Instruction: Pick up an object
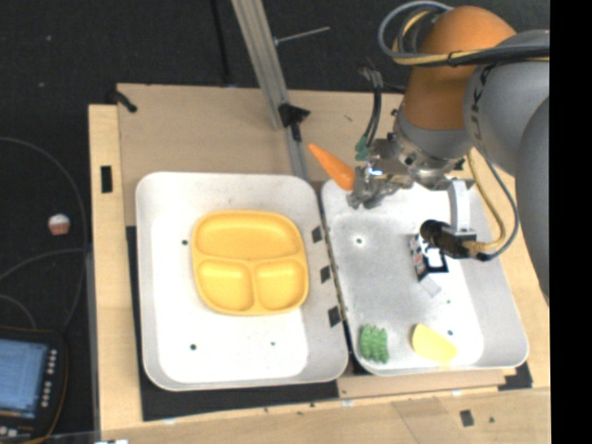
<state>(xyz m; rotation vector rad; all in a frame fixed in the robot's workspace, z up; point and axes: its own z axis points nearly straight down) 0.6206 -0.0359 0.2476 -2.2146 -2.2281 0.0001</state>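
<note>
– Hovering at the far left corner of the right bin [490,313], that gripper [368,191]. Is it going for the orange toy carrot [329,164]?

– I'd judge so. The carrot lies tilted across that corner's rim, its thick end just beside the gripper and its tip pointing away over the left bin's [166,276] far right corner.

– Has it got hold of it?

– I cannot tell. The gripper's tip is small and dark against the wrist, so whether it is released, clenched or grasping anything is not readable.

– How would the carrot handle?

– It is probably light, stiff moulded plastic: smooth, tapered, inclined to slip towards its thin end or roll. I'd take it across the thick part near the middle, squeezing square to its length. Propped on the rim, it may tip if nudged.

– Other candidates?

– A green knobbly piece [374,342], perhaps toy broccoli, sits at the right bin's near left corner, and a yellow rounded piece [433,343] lies along the near edge. A yellow divided plate [248,260] rests mid-left bin, wide and flat, so awkward to pinch.
</note>
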